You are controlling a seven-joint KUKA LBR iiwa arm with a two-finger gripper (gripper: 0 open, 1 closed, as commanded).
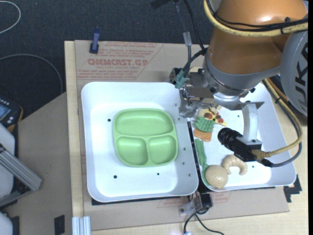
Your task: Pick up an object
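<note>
Arm (pixel 254 38) low over right bin (pixel 274 177), gripper (pixel 195 99) grip state indiscernible.

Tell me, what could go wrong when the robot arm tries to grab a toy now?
The toys in the right bin lie crowded: the croissant touches the round bun, so a grab might nudge both. The gripper hangs near the wall between the bins, so it might bump that edge.

Bright, even overhead light, glare on the orange band (pixel 259 9), soft shadows.
</note>
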